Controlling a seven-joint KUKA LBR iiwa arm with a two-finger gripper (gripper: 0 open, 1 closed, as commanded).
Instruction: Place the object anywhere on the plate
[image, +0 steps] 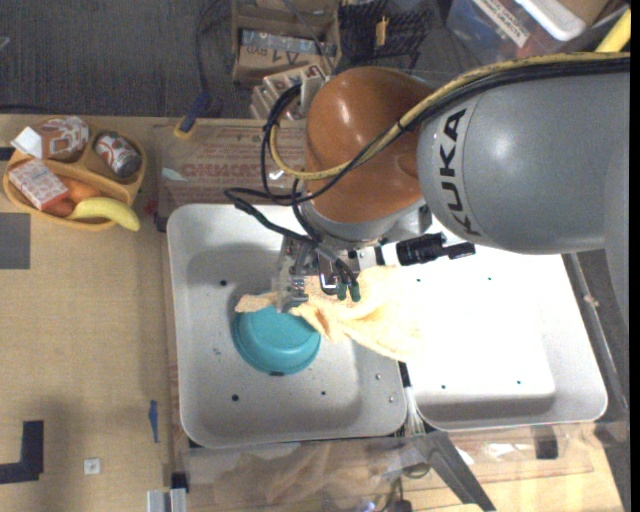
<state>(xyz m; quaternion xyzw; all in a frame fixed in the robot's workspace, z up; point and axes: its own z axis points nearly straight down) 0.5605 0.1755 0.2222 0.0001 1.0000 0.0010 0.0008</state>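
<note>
A teal round plate (277, 343) lies in the left white bin (200, 300), near its middle. A crumpled yellow cloth (375, 318) stretches from the plate's upper rim rightward to the divider between the bins. One corner of it shows at the plate's upper left. My gripper (322, 287) hangs just above the plate's upper right rim. It is shut on a bunched part of the yellow cloth, which rises up between its fingers. The grey arm and its orange band hide the bin's far side.
The right white bin (510, 350) sits beside the left one, and the cloth's end reaches its left edge. On the bench at far left stands a yellow tray (75, 185) with a banana and packaged items. Cables hang near the wrist.
</note>
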